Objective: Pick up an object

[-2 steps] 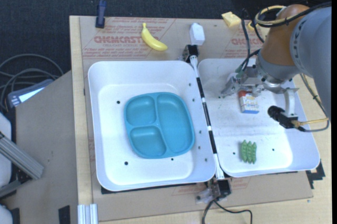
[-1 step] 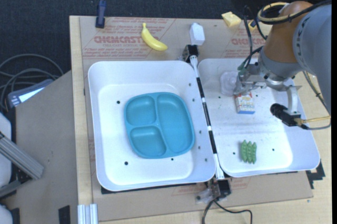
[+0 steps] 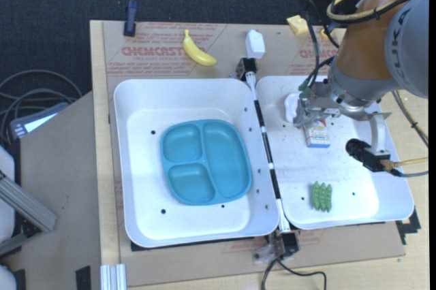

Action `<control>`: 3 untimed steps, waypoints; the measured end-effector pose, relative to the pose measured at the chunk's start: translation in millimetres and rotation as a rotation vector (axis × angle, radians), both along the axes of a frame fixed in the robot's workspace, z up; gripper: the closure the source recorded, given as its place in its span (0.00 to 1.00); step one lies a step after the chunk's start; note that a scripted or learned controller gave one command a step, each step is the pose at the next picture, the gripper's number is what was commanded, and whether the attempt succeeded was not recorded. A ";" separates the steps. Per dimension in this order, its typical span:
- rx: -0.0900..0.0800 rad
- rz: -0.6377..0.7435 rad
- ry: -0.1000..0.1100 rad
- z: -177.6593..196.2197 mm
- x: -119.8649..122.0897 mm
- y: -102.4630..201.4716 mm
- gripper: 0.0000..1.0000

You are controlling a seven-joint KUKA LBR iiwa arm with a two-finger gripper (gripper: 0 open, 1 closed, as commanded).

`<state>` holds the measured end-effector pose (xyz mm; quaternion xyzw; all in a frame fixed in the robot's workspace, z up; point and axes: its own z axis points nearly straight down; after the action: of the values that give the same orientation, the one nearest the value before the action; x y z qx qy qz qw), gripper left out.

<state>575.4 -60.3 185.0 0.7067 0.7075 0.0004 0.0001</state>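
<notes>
While my hand hangs low in the right white bin over the small white-and-blue carton | grip: cannot tell | carton seemingly on the bin floor, not lifted | green pea-pod toy lies apart | pick undone.

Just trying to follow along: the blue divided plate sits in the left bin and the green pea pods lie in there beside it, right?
Not quite. The camera view shows the blue divided plate in the left bin, but the green pea pods lie in the right bin, apart from the plate.
</notes>
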 end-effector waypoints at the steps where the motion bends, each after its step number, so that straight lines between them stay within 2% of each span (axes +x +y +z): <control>1: 0.000 -0.001 0.001 -0.4 -0.4 -0.3 0.00; 2: 0.000 -0.002 0.003 -76.2 31.8 -44.0 0.00; 3: -0.001 0.000 -0.001 -100.2 83.8 -35.9 0.00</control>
<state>659.2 -96.2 84.8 0.7067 0.7075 0.0004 0.0009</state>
